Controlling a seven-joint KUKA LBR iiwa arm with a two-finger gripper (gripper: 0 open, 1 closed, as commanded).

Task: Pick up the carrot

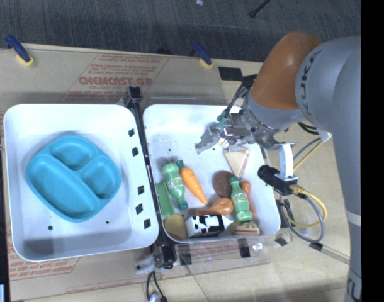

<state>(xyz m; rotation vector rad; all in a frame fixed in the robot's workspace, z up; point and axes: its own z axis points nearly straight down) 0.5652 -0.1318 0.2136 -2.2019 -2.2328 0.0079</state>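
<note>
at the near wall of the right white bin [275, 214] the toys crowd together: a black-and-white cow-patterned carton [204, 224], a tan round piece [174, 226] beside it, and a green bottle with a pale label [241, 205] leaning by an orange-brown drumstick-shaped toy [221, 206]. just beyond them the orange tapered plastic carrot [194, 182] lies slanted on the bin floor, its green top touching a second green bottle [174, 182] on its left, its tip pointing toward the drumstick. a brown oval toy [221, 182] sits just to its right.

further back, the metal two-finger gripper [216, 137] hangs over bare bin floor, near a pale yellow wedge [238, 162]. nothing sits between its fingers, which look spread apart, though they are small and blurred.

this reads as the approach step: the carrot is not yet reached. the next move calls for coming nearer and lowering across the carrot's middle, where its sides are freest; the bottle crowds the top end.

open room lies in the bin's far half. the left white bin [16, 187] with its blue sectioned plate [72, 176] stands well apart.
</note>
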